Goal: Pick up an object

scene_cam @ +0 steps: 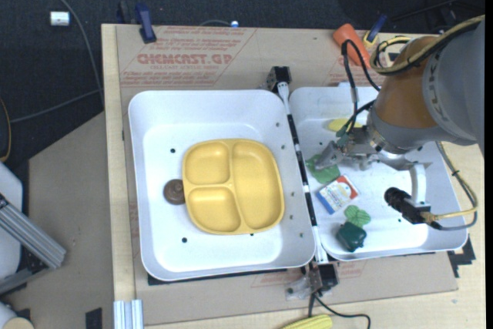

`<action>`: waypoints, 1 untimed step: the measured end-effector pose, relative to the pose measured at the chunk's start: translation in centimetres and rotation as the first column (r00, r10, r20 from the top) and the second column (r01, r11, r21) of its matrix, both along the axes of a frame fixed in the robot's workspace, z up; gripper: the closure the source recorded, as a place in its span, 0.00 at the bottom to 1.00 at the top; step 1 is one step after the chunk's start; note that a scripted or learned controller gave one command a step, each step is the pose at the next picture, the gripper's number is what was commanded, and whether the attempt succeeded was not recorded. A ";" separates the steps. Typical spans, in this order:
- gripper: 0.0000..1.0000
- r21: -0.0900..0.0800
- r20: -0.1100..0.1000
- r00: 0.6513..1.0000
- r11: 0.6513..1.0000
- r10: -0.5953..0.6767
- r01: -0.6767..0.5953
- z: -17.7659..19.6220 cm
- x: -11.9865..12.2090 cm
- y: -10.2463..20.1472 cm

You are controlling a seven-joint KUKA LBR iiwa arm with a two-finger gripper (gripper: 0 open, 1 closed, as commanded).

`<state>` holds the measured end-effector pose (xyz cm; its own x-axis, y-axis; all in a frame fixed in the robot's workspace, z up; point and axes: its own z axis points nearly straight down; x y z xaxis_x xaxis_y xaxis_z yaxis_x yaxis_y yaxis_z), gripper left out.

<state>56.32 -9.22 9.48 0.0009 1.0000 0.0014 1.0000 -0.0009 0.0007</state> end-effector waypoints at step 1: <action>0.00 0.000 -0.002 1.000 1.000 0.001 -0.001 -1.0 -0.8 -0.4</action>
